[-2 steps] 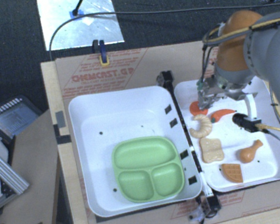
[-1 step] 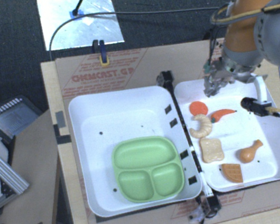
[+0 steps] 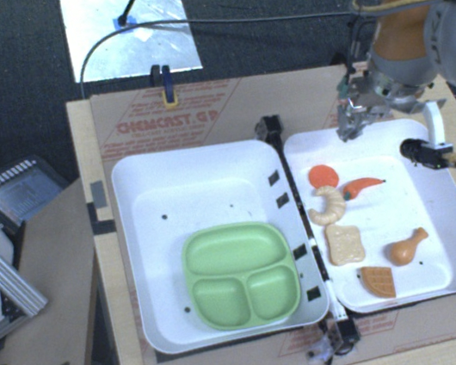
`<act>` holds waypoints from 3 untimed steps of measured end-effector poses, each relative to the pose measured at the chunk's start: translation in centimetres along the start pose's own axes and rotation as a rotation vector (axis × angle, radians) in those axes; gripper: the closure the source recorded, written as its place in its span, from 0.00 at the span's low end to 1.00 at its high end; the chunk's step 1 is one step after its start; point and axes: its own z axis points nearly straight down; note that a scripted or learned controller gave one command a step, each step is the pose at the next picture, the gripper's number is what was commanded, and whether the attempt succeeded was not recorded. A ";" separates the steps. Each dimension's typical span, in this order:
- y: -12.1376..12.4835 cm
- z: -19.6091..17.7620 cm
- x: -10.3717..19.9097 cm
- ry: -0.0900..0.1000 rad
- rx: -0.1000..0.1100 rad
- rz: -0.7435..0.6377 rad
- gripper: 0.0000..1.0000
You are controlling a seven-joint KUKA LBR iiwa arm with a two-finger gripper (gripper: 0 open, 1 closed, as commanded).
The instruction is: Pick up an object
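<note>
Gripper (image 3: 356, 124) hovers at right bin's (image 3: 451, 208) 12 o'clock edge, grasping nothing; open or closed, can't tell; likely target: drumstick (image 3: 407, 247) at bin's 5 o'clock, probably light, stiff plastic, a bit slippery; long axis runs 8-to-2 o'clock, bone end toward 2; best pinched across the fat end; green tray (image 3: 240, 273) in left bin.

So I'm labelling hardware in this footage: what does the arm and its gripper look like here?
The arm is grey, rounded and smooth, with a broad orange band bulging above the wrist. Thin cables loop around that band. Below it sits a metallic grey wrist section, ending in a small dark metal gripper. A white bracket with a black, lens-like part hangs beside it, trailing a cable.
</note>
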 end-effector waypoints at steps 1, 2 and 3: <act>0.0 -6.3 -0.6 -0.001 -0.002 0.000 1.00; -0.7 -6.5 4.0 0.002 0.003 -0.004 1.00; -2.8 -5.4 9.3 0.002 0.007 -0.004 1.00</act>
